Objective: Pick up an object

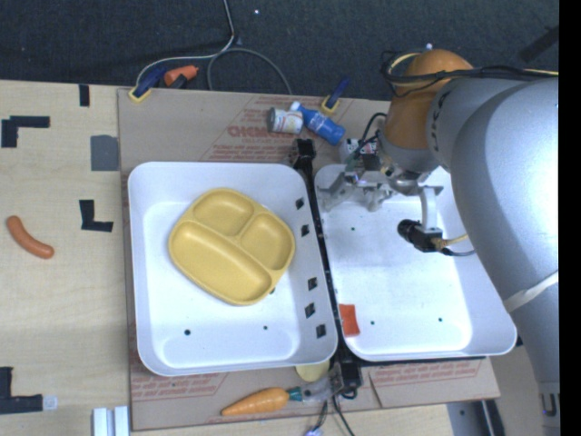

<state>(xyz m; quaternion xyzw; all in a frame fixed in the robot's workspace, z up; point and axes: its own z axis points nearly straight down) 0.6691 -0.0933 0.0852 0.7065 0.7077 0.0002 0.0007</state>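
Camera view shows the gripper low over the far left corner of the right bin, just beside the divider between the bins; whether it is open or closed cannot be told. To the gripper's left, in the left bin, a yellow divided plate lies flat. Beyond the gripper, on the bench, a blue-and-white bottle lies on its side. Well apart on the near side, a toy carrot rests by the bins' edge.
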